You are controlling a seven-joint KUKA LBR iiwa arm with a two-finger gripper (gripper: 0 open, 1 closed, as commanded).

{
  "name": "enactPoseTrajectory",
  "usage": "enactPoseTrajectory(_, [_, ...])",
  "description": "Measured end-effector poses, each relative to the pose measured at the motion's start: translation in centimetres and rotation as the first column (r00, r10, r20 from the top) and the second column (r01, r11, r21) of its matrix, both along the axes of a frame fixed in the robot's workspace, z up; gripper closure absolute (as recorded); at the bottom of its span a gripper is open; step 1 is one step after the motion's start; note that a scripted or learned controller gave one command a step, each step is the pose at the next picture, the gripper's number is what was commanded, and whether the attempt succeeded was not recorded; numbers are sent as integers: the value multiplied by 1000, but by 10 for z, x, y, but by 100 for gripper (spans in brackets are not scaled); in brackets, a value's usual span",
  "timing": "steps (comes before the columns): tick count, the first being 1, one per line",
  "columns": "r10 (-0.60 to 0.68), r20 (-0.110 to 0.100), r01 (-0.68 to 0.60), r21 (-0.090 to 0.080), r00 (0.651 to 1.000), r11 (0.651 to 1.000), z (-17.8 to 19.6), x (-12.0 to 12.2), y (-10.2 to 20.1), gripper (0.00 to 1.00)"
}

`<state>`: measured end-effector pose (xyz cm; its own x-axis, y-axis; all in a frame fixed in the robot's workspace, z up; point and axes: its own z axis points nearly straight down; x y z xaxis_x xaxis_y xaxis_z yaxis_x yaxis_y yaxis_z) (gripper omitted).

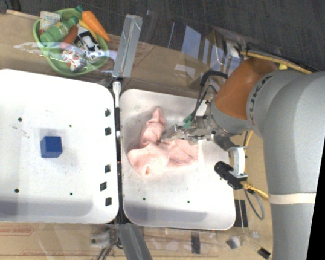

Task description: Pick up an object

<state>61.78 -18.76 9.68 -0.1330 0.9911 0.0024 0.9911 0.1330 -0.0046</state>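
A crumpled pink cloth [158,147] lies in the right bin [174,211], spread across its upper middle. My gripper [177,132] reaches in from the right and is down at the cloth's top right part, its tips right against the fabric. A small blue cube [51,146] sits alone in the left bin [35,198], far from the gripper.
A green bowl [72,42] packed with toy food, a carrot among them, stands behind the left bin. A divider with black clips [112,149] runs between the bins. The grey arm with its orange band [239,89] covers the bench to the right.
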Motion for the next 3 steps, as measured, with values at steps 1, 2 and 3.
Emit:
enactPoseTrajectory(1, [163,3,-163,0,987,987,-4,-30,13,0])
enactPoseTrajectory(2, [157,4,-157,-1,988,988,-4,-67,9,0])
enactPoseTrajectory(3, [181,5,-181,-2,984,984,-4,-110,-23,0])
